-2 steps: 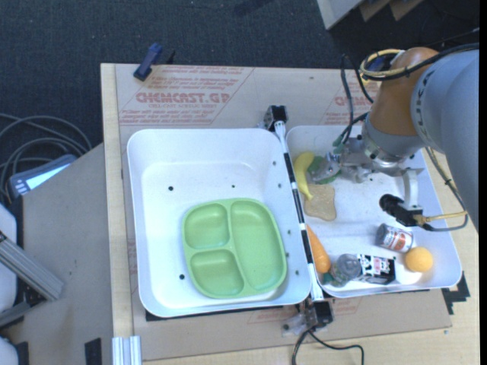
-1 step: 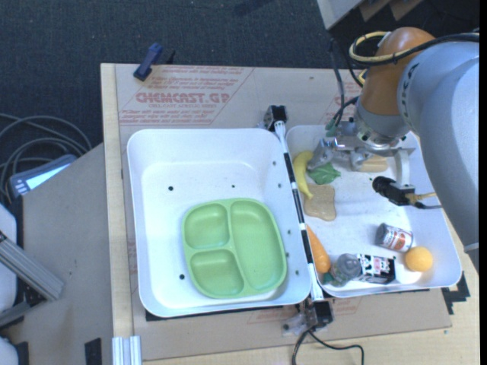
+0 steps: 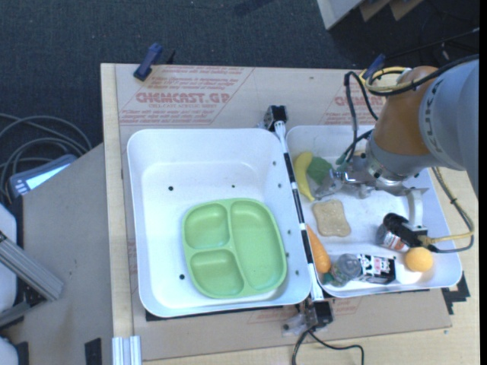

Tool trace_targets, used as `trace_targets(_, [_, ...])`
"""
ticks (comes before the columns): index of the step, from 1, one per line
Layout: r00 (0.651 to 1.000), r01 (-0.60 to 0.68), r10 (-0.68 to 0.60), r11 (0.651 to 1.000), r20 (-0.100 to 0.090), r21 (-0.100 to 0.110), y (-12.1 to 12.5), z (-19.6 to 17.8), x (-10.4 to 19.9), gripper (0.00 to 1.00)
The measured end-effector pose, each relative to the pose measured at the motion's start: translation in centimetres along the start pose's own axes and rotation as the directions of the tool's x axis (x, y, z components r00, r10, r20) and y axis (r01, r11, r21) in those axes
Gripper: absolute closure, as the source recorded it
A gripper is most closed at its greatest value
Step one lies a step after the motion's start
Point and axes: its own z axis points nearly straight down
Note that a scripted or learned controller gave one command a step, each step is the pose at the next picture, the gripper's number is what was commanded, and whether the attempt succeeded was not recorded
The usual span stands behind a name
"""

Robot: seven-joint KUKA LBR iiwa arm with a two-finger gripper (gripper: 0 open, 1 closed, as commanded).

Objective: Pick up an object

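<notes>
We judge the task to be at its early stage: nothing is lifted, and every object we see lies on the floor of the right bin (image 3: pixel 335 137). The pincer (image 3: pixel 337 178) hangs low over that bin's far left part, just beside a green item (image 3: pixel 319 166) that touches a yellow banana-shaped piece (image 3: pixel 303 173) against the wall shared with the left bin (image 3: pixel 152 204). We cannot tell whether the pincer is wide or narrow, as the wrist above hides its tips, and we see no object held in it.

What is left, as we read it, is the closing on an object and the raising of it clear of the bin. The green item seems the likeliest target, being nearest. It looks small, soft-edged and partly shadowed, so its exact shape escapes us. Nearby lie a tan bread-like slice (image 3: pixel 332 219), a carrot (image 3: pixel 318 251) and an orange ball (image 3: pixel 418 260). A green divided plate (image 3: pixel 232 247) rests in the left bin.
</notes>
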Motion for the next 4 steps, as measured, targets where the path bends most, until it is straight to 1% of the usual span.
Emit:
trace_targets(1, [1.000, 0.000, 0.000, 1.000, -0.002, 0.002, -4.4, 0.0, 1.6, 0.00])
trace_targets(2, [1.000, 0.000, 0.000, 1.000, -0.002, 0.002, -6.0, 0.0, 0.9, 0.00])
trace_targets(3, [1.000, 0.002, -0.002, 1.000, 0.001, -0.004, 7.8, -5.9, -1.9, 0.00])
trace_targets(4, [1.000, -0.001, 0.001, 1.000, 0.000, 0.002, 6.4, -2.6, -7.8, 0.00])
